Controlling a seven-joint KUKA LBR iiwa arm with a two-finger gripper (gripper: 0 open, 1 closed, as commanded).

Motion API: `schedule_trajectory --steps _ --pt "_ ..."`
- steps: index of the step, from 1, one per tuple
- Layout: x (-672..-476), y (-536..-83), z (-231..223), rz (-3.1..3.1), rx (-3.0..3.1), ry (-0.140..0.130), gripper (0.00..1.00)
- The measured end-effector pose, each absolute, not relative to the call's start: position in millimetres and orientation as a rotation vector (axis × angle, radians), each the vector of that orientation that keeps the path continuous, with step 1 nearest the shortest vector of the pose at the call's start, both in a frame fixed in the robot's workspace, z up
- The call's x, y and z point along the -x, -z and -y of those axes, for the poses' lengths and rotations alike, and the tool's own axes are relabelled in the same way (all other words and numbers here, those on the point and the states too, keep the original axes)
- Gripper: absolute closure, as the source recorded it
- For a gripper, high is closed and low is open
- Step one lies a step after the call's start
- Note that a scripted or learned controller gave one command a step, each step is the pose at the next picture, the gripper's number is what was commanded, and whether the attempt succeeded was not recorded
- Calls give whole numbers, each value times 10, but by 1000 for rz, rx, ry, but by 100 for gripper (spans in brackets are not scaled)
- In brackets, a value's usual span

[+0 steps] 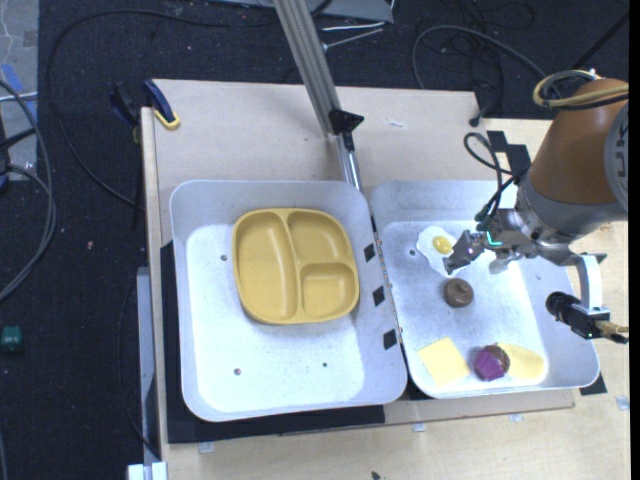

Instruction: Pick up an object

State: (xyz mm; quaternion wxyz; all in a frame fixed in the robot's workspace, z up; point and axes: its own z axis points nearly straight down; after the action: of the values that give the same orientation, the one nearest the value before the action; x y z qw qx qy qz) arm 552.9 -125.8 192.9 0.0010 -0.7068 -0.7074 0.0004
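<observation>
My gripper (468,251) hangs over the upper middle of the right bin (560,313), reaching in from the right. It sits just right of a fried egg toy (437,243) and above a small brown round piece (458,292). Nearer the bin's front lie a pale yellow square slice (443,360), a purple lump (489,362) and a yellow piece (526,362) behind it. I see nothing between the fingers.
The left bin (205,368) holds a yellow divided tray (296,265). A slanted metal pole (310,53) crosses the bench's back toward the bins' joint. A black fitting (575,313) juts from the arm over the right bin's right edge.
</observation>
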Motion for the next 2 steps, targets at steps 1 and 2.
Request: schedule_trajectory --steps 1,2 --pt "-5533 -1933 1259 2222 2220 0 0" --pt "-5612 -1408 1192 2223 2216 -3 0"
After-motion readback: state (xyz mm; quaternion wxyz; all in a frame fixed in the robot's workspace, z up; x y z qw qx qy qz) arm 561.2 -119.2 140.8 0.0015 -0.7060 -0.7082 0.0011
